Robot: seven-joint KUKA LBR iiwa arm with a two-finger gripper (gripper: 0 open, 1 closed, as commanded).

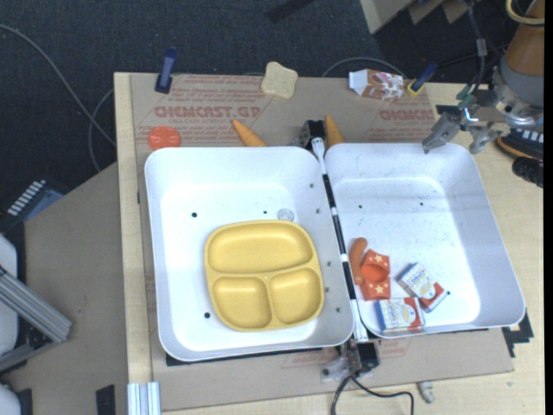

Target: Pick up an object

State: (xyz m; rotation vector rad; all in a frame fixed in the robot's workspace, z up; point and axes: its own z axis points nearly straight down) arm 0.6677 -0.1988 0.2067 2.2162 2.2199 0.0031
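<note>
My gripper [456, 137] hangs at the back right corner of the right bin [432, 193], above its far rim, open with nothing between its fingers. Small items lie together in the near left part of that bin, well in front of the gripper. They are an orange sausage-like piece [357, 253], a red packet [374, 276], a white and red carton [422, 284] and a second small carton [399, 316]. In the left bin [181, 232] lies a yellow divided plate [263, 274], with a small pale disc [285, 216] just behind it.
Loose things lie on the cardboard behind the bins: a bread slice [279, 79], a blue clip [166, 67], an orange disc [162, 137], an orange carrot [249, 134] and a small carton [378, 83]. A clamp [314, 133] sits where the bins meet.
</note>
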